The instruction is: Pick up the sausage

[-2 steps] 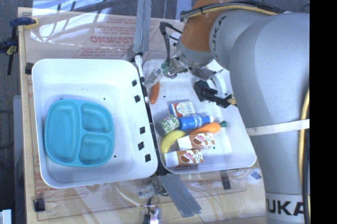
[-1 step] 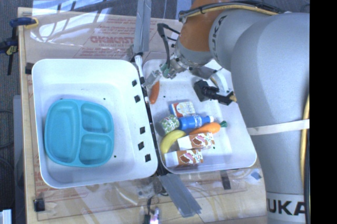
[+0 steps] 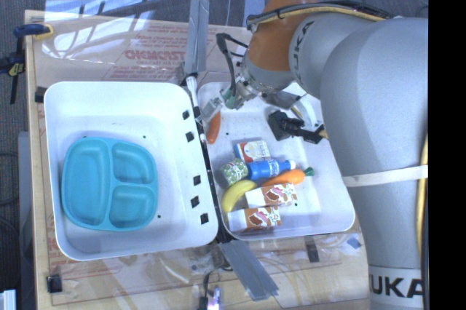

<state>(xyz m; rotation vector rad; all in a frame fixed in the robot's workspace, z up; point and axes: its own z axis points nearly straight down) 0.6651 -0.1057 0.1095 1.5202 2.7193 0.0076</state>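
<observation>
The sausage [image 3: 212,128] is a short reddish-orange piece lying against the left wall of the right bin [image 3: 331,188], near its far corner. My gripper [image 3: 215,110] hangs at the end of the grey arm, right over the sausage's upper end, touching it or nearly so. The view does not show whether the sausage is gripped.
In the right bin, nearer the front, lie a small carton [image 3: 253,150], a blue bottle [image 3: 268,169], a carrot [image 3: 290,177], a green ball [image 3: 234,172], a banana [image 3: 237,193] and two more cartons [image 3: 271,194]. The left bin [image 3: 73,105] holds a blue divided plate [image 3: 109,183].
</observation>
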